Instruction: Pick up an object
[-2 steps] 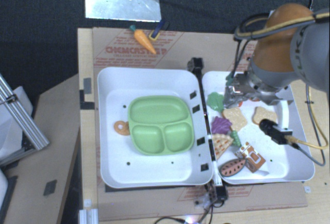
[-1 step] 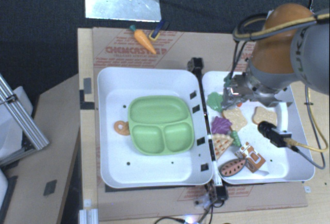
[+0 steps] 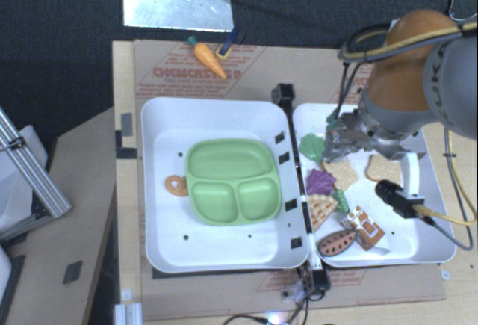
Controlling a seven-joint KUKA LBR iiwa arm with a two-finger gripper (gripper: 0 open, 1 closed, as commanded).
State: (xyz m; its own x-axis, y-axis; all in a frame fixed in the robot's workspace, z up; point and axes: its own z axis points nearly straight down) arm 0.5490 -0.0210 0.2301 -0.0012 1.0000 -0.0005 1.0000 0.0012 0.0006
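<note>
Green plastic marks the divided tray (image 3: 230, 180) lying in the middle of the left bin (image 3: 160, 129), with a small pretzel (image 3: 176, 185) touching the tray's left edge. The right bin (image 3: 433, 237) holds a scatter of toy food: a green leafy piece (image 3: 312, 145) near its upper left corner, a purple piece (image 3: 320, 181) and a waffle slice (image 3: 320, 208) along its left wall, a toast slice (image 3: 384, 166) toward the right wall, and a brown oval piece (image 3: 335, 243) by the near edge. The tool (image 3: 341, 138) hangs low over the upper left part of that bin, apparently just above a pale cracker (image 3: 340, 171); whether it is released or clenched I cannot tell. An orange carrot (image 3: 208, 60) lies on the surface beyond the left bin's far edge.
</note>
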